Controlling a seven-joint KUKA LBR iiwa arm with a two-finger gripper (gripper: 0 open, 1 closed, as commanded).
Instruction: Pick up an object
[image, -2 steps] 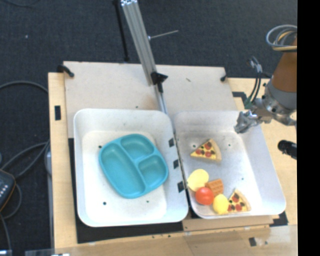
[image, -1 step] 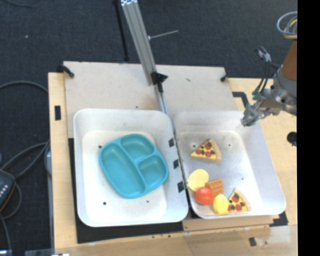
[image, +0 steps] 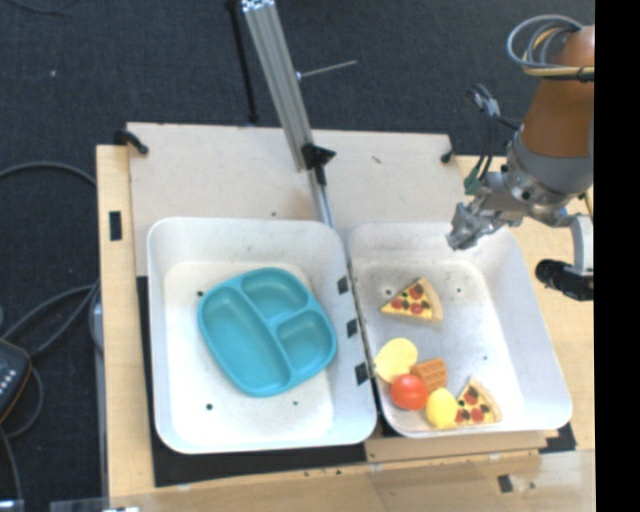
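The right bin (image: 520, 300) holds toy food. A pizza slice (image: 413, 300) lies near its middle. At its front sit a pale yellow round piece (image: 396, 357), a red tomato (image: 408, 391), an orange waffle-like piece (image: 432, 372), a yellow lemon-like piece (image: 441, 408) and a second pizza slice (image: 479, 403). My gripper (image: 463, 233) hangs over the bin's back edge, up and to the right of the first pizza slice, with nothing seen in it.
The left bin (image: 175, 260) holds a blue divided plate (image: 266, 329). A metal pole (image: 287, 90) slants up from between the bins. The orange-banded arm (image: 555, 110) comes in from the right, with cables beside it.
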